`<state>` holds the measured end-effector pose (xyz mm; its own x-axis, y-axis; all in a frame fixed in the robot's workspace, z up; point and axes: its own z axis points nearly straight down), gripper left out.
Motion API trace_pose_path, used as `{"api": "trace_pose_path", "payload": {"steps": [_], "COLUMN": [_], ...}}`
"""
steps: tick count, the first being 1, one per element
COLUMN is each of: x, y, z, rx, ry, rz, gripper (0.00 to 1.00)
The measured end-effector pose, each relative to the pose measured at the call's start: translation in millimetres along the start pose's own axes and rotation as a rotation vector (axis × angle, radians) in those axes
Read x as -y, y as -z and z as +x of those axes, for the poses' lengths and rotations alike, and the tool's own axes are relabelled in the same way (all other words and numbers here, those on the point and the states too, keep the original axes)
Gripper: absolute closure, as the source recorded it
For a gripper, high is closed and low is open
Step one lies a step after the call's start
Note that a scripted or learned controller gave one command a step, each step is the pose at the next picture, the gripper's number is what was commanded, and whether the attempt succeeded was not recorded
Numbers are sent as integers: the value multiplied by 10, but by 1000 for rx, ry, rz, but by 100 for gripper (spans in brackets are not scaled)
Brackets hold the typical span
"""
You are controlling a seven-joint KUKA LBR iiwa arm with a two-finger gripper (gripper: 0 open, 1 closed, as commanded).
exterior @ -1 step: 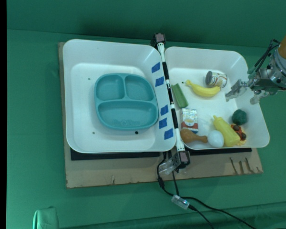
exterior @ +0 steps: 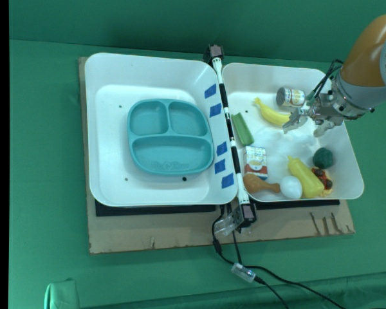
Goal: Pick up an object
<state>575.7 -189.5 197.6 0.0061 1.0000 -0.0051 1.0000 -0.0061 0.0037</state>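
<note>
Over the right bin: my grey two-finger gripper (exterior: 307, 120) hangs above the shallow white plastic right bin (exterior: 349, 148), near its far right part, arm coming in from the right edge.
Claw state: fingers spread apart, nothing between them; released.
Step in hand: the approach, as I judge it; no object is lifted yet.
Nearest targets: the small silver can with a label (exterior: 290, 96) lies just beyond my left fingertip, and the yellow toy banana (exterior: 271, 112) lies just beside it toward the divider.
Other candidates: the dark green round ball (exterior: 322, 158) sits below my claw; the yellow squash-shaped toy (exterior: 304, 176), the white egg (exterior: 291, 187), the brown toy drumstick (exterior: 260, 185), the small red-and-white carton (exterior: 255, 160) and the green cucumber stick (exterior: 242, 128) lie toward the near and left side.
Next move calls for: choosing one piece, centring the fingers over it, descending, then closing.
Edges: the bin's right wall is close beside my wrist; the can lies near the far wall.
Open room: bare white floor lies under and just below my claw, between banana and ball.
Left bin: the teal divided plastic plate (exterior: 170, 137) lies in the white left bin (exterior: 109, 69), well apart from me.
</note>
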Motion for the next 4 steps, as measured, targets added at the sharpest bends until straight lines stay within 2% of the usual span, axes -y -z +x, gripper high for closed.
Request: {"api": "trace_pose_path", "payload": {"steps": [1, 2, 3, 4], "x": [-768, -1118, -1102, -1116], "y": [-114, -120, 1, 12], "z": [384, 359, 284, 280], "rx": [3, -9, 7, 10], "ry": [3, -18, -20, -21], "rz": [-11, 94, 107, 99], "gripper": [0, 0, 100, 0]}}
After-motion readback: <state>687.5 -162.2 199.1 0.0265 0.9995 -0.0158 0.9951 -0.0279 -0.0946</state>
